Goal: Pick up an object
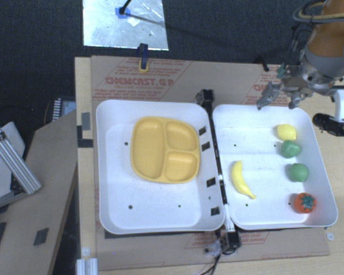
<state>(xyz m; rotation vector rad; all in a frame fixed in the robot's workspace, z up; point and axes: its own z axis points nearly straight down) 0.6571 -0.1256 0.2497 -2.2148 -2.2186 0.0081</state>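
The gripper (282, 99) hangs over the far edge of the right bin (264, 211), its 2 fingers spread apart with nothing between them. Behind it the grey arm (327, 56) with its orange band (339, 3) comes in from the right.

In the right bin, 4 objects stand in a line along the right side — a yellow lemon (286, 132) farthest back, a green fruit (290, 149) touching it just in front, a second green fruit (298, 172) a little apart, and a red tomato (303, 203) nearest the front. A yellow banana (241, 180) lies near the bin's left wall, well apart from the others. The lemon is the object nearest the gripper, though the 2 are apart.

The left bin (112, 211) holds a yellow divided plate (163, 149) with 3 compartments, lying flat near its middle.
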